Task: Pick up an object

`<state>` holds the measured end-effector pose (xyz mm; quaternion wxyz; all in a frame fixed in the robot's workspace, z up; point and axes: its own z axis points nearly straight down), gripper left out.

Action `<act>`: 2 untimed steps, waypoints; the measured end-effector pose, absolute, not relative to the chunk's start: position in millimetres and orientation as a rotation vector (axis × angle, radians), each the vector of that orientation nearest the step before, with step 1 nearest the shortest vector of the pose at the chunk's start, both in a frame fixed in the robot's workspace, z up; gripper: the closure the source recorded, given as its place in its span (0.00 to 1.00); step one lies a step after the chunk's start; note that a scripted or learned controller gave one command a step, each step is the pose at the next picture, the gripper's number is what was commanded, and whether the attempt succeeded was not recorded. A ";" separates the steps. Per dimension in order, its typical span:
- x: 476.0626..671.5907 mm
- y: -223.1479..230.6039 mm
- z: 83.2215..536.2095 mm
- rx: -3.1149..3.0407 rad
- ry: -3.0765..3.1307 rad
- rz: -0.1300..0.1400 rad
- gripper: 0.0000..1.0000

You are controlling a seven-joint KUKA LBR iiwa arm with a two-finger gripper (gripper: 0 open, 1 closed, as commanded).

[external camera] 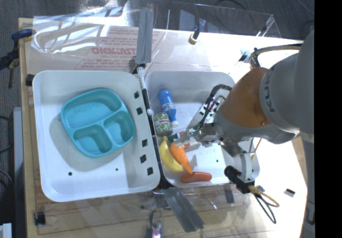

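The right bin (188, 80) holds a blue bottle (167, 103) lying at its left side, with a small green and brown can (162, 123) just below it. Closer to the front lie a yellow banana (169, 158), an orange carrot (181, 158) and a reddish sausage (196, 177). My gripper (193, 133) hangs low in the middle of this bin, just right of the can and above the carrot's top end. The arm's bulk hides the bin's right half.
The left bin (43, 125) carries a teal divided plate (98, 122). A divider with black clips (143, 125) runs between the two bins. A clear plastic sheet (85, 39) lies behind the bins, and cables (262, 197) trail at the front right.
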<state>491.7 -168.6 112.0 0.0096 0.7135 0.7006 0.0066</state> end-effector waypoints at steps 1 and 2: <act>537.9 -171.4 97.9 2.330 2.094 0.006 0.00; 539.3 -169.8 108.8 2.328 2.100 0.012 1.00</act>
